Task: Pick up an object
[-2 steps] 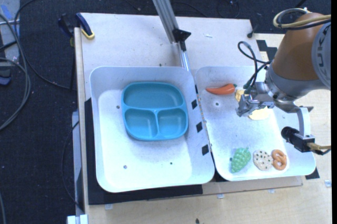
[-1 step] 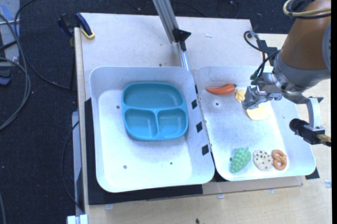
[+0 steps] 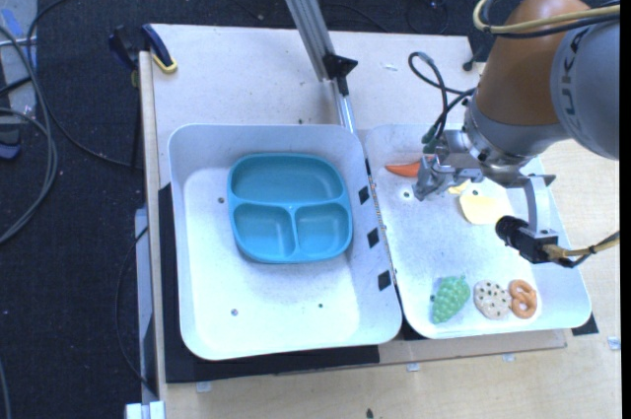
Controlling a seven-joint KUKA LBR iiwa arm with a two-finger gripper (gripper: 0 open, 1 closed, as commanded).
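Orange carrot-shaped toy: lying in the right-hand bin, just beside the gripper on the side toward the view's left, near the bin's upper rim, apparently not being held. Sweeping from the left: well away from the gripper, sitting in the left-hand bin, a blue three-compartment plate. Then the carrot, then the gripper itself, hanging low over the right-hand bin; impossible to tell how far open or whether gripping anything. Just beyond the gripper on the other side, lying flat, a pale yellow piece. Nearer the camera and well apart from the gripper, lining the bin's front edge: a green grape bunch, a spotted cookie, a pretzel.

Judging the step: approaching and lining up, with no lift yet in evidence. Likely calling next for centring over the carrot or the yellow piece, descending, closing, then rising to test the hold.
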